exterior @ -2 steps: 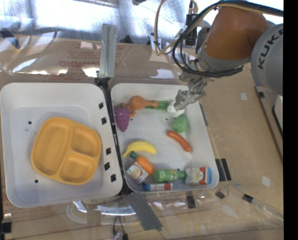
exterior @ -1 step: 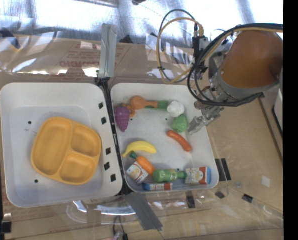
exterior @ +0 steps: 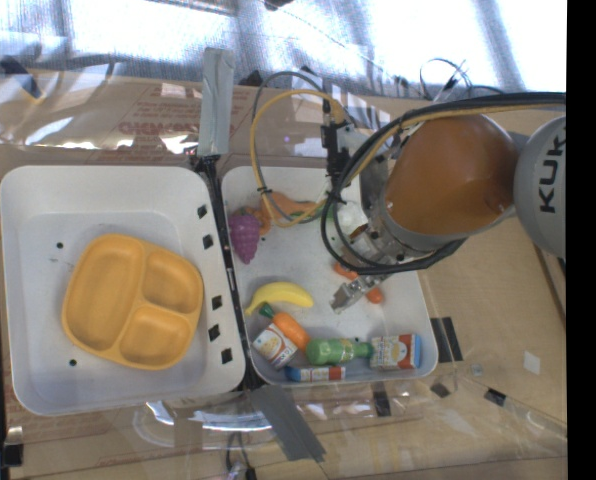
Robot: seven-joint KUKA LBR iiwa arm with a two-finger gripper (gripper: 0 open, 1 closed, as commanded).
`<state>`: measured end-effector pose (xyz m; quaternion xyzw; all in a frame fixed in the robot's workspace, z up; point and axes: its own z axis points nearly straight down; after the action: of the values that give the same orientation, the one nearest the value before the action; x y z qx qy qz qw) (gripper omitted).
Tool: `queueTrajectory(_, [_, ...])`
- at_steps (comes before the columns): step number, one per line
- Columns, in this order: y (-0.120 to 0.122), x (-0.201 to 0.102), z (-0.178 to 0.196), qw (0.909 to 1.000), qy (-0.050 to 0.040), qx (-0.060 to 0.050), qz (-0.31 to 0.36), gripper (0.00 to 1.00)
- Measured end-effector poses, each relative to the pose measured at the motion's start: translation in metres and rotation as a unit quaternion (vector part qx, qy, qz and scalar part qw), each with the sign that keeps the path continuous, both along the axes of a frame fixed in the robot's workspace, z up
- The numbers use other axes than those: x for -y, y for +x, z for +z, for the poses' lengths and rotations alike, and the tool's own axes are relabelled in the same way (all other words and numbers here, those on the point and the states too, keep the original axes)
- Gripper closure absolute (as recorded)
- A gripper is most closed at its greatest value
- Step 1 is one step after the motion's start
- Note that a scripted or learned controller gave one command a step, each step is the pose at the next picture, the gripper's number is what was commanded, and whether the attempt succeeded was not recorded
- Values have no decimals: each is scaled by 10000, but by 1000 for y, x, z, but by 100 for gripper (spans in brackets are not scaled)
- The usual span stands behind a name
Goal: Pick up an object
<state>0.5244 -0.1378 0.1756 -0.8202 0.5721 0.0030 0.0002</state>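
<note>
Lying lower centre in the right bin [exterior: 418, 298], the banana [exterior: 282, 295] is looking light, rigid and smooth; gripping across its middle seems best. Just right, the gripper [exterior: 354, 294] is hovering, fingers slightly parted, holding nothing.

Both shallow white plastic bins [exterior: 23, 298] are viewed from a single fixed camera set above the bench, angled downward; the grey, orange-banded arm [exterior: 458, 183] is seen entering from the right.
</note>
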Motion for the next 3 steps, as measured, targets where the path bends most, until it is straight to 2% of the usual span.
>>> queueTrajectory(1, [29,-36,50,9999,-10,37,119,100])
queueTrajectory(2, [98,-4,126,10000,-20,56,39,100])
queueTrajectory(3, [115,14,71,9992,1,-9,389,100])
